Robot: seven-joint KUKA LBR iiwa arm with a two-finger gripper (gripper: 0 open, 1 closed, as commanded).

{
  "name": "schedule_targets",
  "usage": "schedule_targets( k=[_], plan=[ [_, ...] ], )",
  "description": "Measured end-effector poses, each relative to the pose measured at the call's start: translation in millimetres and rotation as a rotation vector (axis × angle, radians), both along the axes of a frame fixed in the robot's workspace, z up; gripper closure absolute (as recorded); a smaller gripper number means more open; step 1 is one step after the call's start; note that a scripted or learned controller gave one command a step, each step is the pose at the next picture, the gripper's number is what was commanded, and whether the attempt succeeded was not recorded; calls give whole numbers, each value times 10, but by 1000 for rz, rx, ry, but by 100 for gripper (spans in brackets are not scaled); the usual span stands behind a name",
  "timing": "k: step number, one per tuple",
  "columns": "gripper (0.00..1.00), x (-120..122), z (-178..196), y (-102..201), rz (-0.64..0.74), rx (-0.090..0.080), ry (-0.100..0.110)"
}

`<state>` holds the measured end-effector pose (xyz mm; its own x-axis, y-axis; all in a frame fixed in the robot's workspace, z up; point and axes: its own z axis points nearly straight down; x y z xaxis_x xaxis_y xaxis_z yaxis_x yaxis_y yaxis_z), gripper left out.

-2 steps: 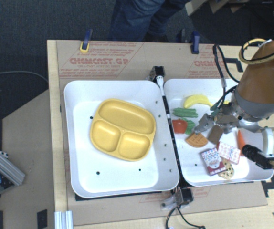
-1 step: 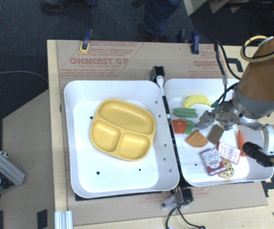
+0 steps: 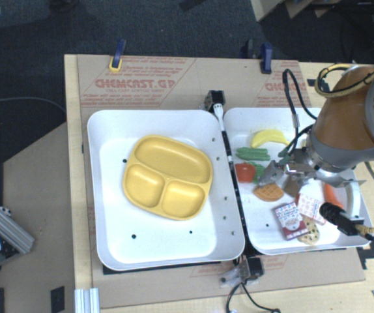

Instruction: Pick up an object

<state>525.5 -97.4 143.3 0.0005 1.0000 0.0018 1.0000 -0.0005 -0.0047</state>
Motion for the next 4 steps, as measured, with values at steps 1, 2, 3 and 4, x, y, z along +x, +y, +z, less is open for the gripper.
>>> schedule_targets(
  k=[1, 2, 3, 4],
  plan=[
    [0, -10, -531, 8, 0, 0, 1],
    [100, 2, -397, 2, -2, -1, -5],
    [100, 77, 122, -86, 0, -4, -11],
    [100, 54, 557, -72, 1, -3, -10]
  ],
)
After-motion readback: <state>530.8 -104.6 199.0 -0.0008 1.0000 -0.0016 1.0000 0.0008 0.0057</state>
